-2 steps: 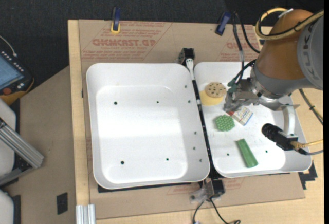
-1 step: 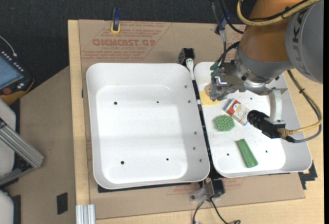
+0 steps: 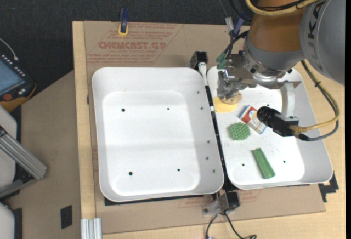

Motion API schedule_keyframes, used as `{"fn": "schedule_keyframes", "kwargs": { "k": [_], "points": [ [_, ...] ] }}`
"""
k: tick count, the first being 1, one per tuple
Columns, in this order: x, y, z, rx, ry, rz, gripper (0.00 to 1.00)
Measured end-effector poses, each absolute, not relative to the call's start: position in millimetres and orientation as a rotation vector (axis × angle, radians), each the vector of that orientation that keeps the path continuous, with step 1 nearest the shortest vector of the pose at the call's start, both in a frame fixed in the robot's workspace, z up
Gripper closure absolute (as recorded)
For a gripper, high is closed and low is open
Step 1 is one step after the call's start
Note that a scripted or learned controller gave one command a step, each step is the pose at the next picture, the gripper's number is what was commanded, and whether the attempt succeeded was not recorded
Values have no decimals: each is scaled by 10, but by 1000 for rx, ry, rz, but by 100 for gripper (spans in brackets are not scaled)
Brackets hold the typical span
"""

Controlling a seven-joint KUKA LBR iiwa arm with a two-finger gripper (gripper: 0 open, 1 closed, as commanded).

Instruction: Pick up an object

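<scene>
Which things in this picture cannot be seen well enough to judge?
- Gripper: low over the yellow disc in the right bin; the wrist body above hides its fingers and whether it touches the disc.
- Yellow disc: its far part is covered by the gripper.
- Red and white object: too small to identify; a black fitting on the arm covers its right side.
- Right bin: its far end lies under the arm.
</scene>
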State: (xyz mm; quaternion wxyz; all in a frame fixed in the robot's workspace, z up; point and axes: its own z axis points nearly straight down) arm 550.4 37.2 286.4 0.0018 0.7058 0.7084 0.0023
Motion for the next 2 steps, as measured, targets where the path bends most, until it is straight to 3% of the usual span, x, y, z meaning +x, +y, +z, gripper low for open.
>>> {"fn": "schedule_keyframes", "kwargs": {
  "k": [1, 2],
  "points": [
    [5251, 708, 3247, 2215, 2225, 7, 100],
    [5350, 859, 2606, 2223, 2227, -8, 100]
  ]
}}
